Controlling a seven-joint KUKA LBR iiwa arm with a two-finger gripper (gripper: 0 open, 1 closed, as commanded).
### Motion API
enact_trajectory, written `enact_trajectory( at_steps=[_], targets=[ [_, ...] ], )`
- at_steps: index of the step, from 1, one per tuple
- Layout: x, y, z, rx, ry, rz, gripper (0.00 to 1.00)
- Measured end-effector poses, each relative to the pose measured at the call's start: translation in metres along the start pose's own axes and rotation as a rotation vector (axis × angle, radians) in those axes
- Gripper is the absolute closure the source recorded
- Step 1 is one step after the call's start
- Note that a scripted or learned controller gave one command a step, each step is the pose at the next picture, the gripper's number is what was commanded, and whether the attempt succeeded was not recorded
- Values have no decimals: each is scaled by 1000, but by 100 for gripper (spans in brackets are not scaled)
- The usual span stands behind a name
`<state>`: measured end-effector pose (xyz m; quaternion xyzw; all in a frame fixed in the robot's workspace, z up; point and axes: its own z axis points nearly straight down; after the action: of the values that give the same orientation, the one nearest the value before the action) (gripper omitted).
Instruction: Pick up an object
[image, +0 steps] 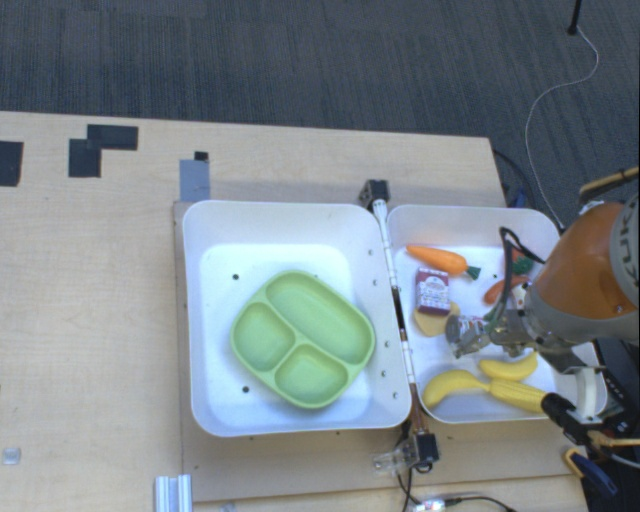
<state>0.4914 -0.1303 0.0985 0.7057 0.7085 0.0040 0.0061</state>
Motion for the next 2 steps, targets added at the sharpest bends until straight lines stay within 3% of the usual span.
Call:
enact_trajectory(
  at_steps=[1,2],
  targets=[
    [1,2,-11,-4,0,-2,100],
    [-28,49,-40,10,2,-2,100]
  ],
)
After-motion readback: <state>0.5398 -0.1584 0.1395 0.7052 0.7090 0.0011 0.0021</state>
